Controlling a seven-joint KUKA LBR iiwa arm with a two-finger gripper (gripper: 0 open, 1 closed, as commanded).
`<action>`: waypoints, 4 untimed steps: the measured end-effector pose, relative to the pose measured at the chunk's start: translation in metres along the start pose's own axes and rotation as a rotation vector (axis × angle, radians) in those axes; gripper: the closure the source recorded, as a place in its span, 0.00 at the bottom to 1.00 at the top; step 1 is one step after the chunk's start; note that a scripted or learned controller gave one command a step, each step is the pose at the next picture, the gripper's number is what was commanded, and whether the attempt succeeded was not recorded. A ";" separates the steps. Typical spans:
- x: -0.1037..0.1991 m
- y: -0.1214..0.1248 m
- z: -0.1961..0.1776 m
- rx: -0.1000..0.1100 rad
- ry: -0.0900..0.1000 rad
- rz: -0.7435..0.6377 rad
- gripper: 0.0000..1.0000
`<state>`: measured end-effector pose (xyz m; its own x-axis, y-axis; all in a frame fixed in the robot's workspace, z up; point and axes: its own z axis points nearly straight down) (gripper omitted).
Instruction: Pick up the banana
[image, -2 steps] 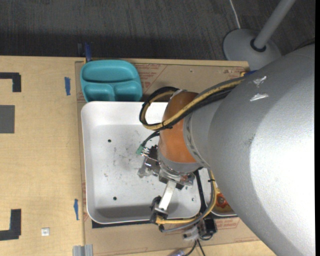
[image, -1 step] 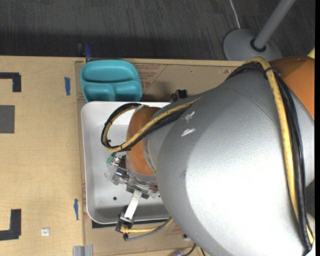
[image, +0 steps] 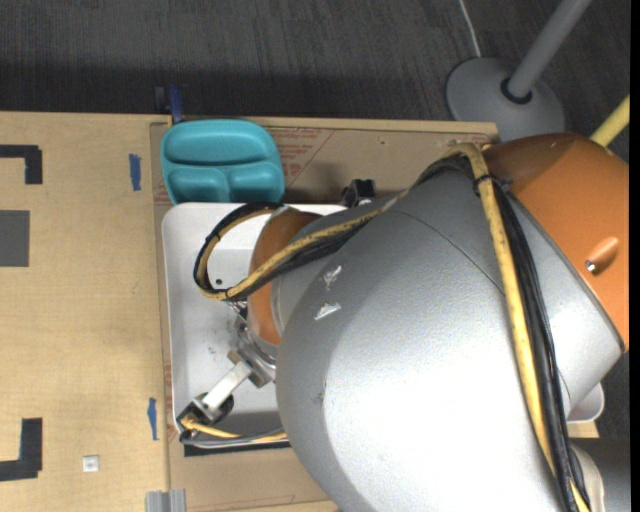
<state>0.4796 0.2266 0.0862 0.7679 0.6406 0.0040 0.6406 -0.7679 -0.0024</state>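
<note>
My arm (image: 430, 340) fills most of the camera view and covers nearly all of the white bin (image: 190, 320). The gripper (image: 240, 345) reaches down into the bin's left part, near its front-left corner, and is largely hidden under the wrist. A thin yellow strip (image: 215, 432) shows along the bin's front-left edge; I cannot tell if it is the banana or the robot's cable. Nothing is visibly held.
A teal plastic object (image: 222, 160) sits at the bin's back-left edge. A small black item (image: 356, 190) lies behind the bin's back rim. Brown cardboard bench surface (image: 80, 300) stretches to the left. A grey stand base (image: 495, 90) is at the upper right.
</note>
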 end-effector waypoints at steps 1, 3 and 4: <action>-0.046 0.054 -0.076 -0.001 -0.005 -0.132 0.00; -0.002 0.001 -0.010 0.002 -0.008 -0.242 0.00; -0.002 0.000 -0.020 0.003 -0.008 -0.244 1.00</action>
